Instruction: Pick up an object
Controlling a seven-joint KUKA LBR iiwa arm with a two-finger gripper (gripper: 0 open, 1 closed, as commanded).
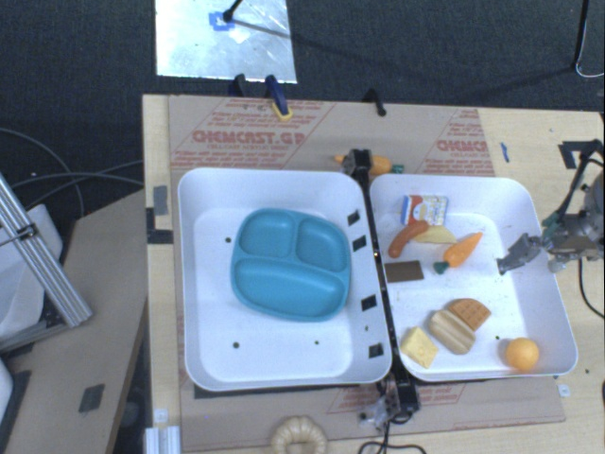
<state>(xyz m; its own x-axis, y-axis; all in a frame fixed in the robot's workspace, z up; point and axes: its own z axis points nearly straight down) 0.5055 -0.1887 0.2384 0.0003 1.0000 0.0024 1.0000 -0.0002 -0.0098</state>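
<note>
— Where is the gripper (513, 256) sitting?
— Over the right bin's (553, 296) edge, holding nothing; fingers possibly apart, I cannot tell.
— The toy carrot (461, 250)?
— Lying just left of it.

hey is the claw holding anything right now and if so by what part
Nothing is held. The claw hangs over the right bin's right edge, apart from the carrot and orange.

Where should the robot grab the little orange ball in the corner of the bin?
Across the orange ball's round middle, coming straight down from above. It sits close to the right bin's corner wall, so a sideways approach looks blocked; line the jaws up along the wall, probably.
</note>
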